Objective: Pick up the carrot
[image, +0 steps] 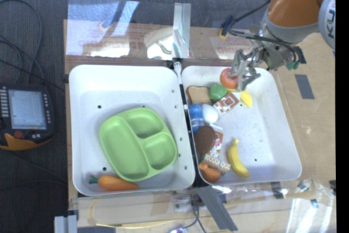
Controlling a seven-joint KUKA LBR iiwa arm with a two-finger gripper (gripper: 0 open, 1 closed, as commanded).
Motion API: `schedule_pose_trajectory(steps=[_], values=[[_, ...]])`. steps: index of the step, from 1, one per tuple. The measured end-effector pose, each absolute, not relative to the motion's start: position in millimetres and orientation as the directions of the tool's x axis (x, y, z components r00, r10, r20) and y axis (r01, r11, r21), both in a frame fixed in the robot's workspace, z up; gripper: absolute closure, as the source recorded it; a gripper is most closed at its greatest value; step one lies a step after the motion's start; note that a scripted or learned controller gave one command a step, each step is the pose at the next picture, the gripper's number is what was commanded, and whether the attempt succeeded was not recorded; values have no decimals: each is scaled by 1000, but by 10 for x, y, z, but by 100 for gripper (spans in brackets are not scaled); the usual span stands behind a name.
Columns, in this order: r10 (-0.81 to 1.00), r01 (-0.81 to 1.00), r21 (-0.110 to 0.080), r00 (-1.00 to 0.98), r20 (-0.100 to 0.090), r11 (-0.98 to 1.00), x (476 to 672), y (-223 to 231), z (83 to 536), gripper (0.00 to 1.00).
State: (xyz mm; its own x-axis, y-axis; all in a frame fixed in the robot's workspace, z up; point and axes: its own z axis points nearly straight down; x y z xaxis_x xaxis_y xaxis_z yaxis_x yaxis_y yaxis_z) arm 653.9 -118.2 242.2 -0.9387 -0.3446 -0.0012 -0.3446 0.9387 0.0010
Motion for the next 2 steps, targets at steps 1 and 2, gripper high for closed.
schedule_pose_trajectory(steps=[1, 2], values=[[-483, -483, -1, -875, -5, 875, 6694, -649, 2471, 100], [-802, -802, -7, -597, -6, 597, 6460, -1182, 3441, 100]])
